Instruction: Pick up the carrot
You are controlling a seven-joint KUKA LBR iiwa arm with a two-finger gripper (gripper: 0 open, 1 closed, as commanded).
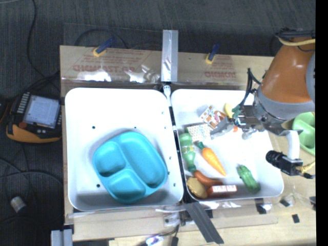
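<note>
Here, each place is given relative to the carrot.
Gripper [231,127]: hovering above the carrot and slightly to its right in the camera view; whether it is apart or together cannot be told.
Carrot [211,158]: lying free on the floor of the right bin [266,188], leafy end pointing up-left.
Green vegetable [247,176]: just right of and below the carrot.
Blue divided tray [130,165]: well left of the carrot, in the left bin [82,106].

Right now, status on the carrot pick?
Gripper low over the right bin, nothing seen held. Carrot lies free on the bin floor, just below the gripper. Green vegetable and hot dog crowd it.
</note>
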